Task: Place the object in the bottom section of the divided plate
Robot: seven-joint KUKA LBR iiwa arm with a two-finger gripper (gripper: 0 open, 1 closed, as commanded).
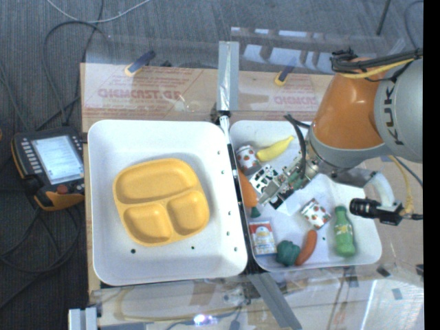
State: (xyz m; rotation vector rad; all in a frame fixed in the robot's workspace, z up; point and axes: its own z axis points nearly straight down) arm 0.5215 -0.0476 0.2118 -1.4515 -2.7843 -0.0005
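A yellow divided plate (161, 199) lies in the left white bin (110, 253); it has one large upper section and two smaller lower ones, all bare. My gripper (270, 188) hangs low over the left part of the right bin (368, 253), just above an orange carrot (247, 192) that it partly hides. A yellow banana (276, 148) and a small red-and-white can (246, 158) lie just behind the gripper. I see nothing clearly held in it.
The right bin also holds a second small can (315, 214), a green bottle (344, 232), a red-orange sausage-shaped piece (308, 247), a green vegetable (289, 253) and a red-and-white packet (262, 238). A teach pendant (51, 162) sits left of the bench.
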